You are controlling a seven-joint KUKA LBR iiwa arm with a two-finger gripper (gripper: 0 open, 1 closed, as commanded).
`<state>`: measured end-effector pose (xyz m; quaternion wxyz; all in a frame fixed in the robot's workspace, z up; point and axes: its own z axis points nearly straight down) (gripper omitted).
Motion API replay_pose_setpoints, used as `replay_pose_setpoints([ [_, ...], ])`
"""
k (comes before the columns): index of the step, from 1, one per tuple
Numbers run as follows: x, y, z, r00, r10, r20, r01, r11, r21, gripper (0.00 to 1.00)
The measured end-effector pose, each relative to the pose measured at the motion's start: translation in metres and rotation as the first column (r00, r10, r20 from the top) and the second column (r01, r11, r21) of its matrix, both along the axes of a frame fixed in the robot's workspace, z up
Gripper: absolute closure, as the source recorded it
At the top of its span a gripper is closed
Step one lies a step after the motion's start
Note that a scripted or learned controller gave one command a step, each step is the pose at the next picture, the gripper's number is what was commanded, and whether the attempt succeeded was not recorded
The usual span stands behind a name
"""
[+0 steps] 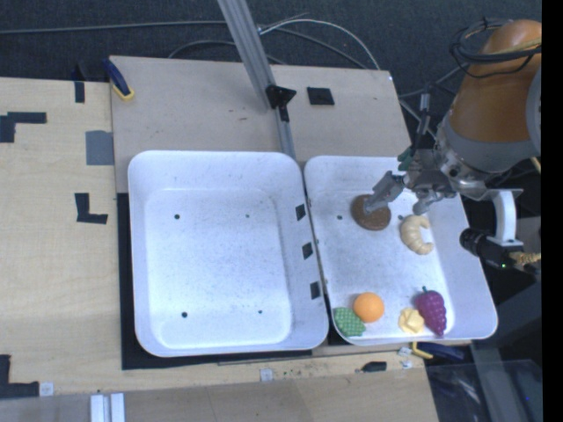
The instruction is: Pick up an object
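A: Starting at the left, what sits on the desk (53,236)?

B: Pale wood with dark tape marks; then the left bin (215,249), white and speckled, bare inside; a grey pole (251,51) slants down from the top and ends at the gap between the two bins.

A: And the right bin (471,310)?

B: Along its near edge, a green piece (348,323) touches an orange ball (369,307); further right a small yellow piece (411,321) lies against a bunch of purple grapes (431,310); higher up, a brown round object (371,213) lies near the bin's middle, and a pale croissant (417,234) rests just beside it to the right.

A: Where are the jaws (403,195)?

B: Over the upper part of that bin, spread open; one finger comes down at the brown round object, the other points toward the croissant; nothing is between them; the grey arm with its orange band (501,69) rises at the far right.
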<state>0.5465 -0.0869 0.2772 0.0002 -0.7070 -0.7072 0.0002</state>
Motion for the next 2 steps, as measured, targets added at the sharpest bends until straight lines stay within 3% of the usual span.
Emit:
replay_pose_setpoints([
  [1, 0.001, -0.007, -0.188, 1.0, 0.0, -0.001, 0.0, 1.0, 0.0, 0.0],
  [2, 0.07, -0.077, -0.11, 1.0, -0.003, 0.007, 0.003, 1.0, -0.003, 0.0],
])
